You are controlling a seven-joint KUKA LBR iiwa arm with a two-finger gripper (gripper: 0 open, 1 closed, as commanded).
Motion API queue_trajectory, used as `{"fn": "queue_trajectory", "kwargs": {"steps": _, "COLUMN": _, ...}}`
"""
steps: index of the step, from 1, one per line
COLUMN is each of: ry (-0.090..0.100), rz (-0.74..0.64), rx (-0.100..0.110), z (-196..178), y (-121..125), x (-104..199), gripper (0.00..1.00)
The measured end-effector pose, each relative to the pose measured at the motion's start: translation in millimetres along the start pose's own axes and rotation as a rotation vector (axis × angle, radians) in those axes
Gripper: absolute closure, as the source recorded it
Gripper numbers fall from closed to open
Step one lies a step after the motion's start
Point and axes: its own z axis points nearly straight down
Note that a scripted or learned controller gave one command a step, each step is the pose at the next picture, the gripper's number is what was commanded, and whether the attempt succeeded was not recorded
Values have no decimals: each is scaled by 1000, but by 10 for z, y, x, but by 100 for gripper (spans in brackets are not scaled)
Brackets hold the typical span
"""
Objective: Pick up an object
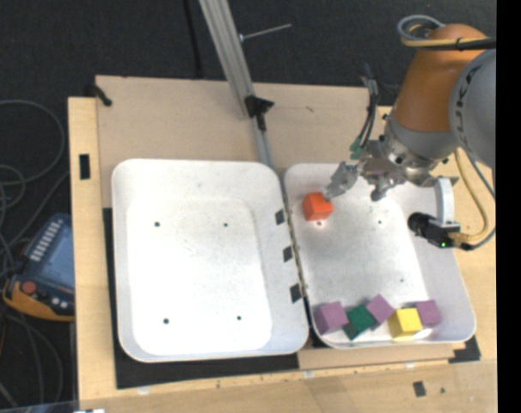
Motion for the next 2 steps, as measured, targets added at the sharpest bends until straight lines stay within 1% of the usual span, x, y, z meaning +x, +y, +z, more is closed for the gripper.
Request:
{"fn": "queue_trajectory", "kwargs": {"steps": 1, "ry": -1, "rz": -2, "rx": 5, "z": 1090, "y": 474, "x": 118, "gripper": 0}}
{"fn": "queue_trajectory", "kwargs": {"steps": 2, "ry": -3, "rz": -3, "rx": -3, "z": 923, "y": 490, "x": 97, "gripper": 100}}
